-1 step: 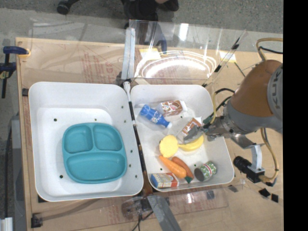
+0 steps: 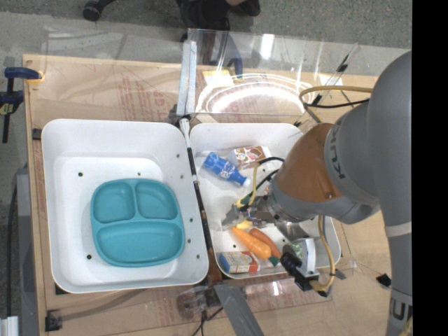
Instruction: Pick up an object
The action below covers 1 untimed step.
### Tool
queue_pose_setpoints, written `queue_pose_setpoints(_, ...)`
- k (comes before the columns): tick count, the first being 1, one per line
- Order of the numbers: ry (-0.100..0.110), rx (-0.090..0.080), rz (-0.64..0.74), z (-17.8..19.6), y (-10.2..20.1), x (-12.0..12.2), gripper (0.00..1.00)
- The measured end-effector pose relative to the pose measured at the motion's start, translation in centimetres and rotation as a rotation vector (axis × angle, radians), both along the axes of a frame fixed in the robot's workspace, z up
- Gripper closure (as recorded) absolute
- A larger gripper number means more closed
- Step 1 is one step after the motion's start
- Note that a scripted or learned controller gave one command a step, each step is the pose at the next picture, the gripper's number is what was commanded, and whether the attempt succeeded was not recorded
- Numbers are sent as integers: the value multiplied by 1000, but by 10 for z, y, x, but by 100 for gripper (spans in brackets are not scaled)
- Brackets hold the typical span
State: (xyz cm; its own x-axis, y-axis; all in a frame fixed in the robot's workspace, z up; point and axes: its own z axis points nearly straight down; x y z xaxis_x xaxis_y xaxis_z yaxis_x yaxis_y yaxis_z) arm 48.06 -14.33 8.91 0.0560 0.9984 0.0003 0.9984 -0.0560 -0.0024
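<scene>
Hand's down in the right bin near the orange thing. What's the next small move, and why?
Probably a short descent straight onto the orange carrot-shaped toy. The hand sits low in the right white bin, just above and left of that toy, nearer to it than to the blue bottle-shaped object. I cannot see anything held in it, so the pick looks undone.

Teal tray [image 2: 136, 222], orange carrot [image 2: 256, 243], blue bottle [image 2: 224, 169]

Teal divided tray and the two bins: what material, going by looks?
Teal divided tray: likely moulded plastic, smooth satin, with soft highlights on rounded compartment rims. Left bin and right bin: probably thin formed white plastic, matte to slightly glossy, with rounded corners.
</scene>
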Motion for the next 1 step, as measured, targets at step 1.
queue_pose_setpoints(1, 0, -1, -2, 10, -3, 0, 100)
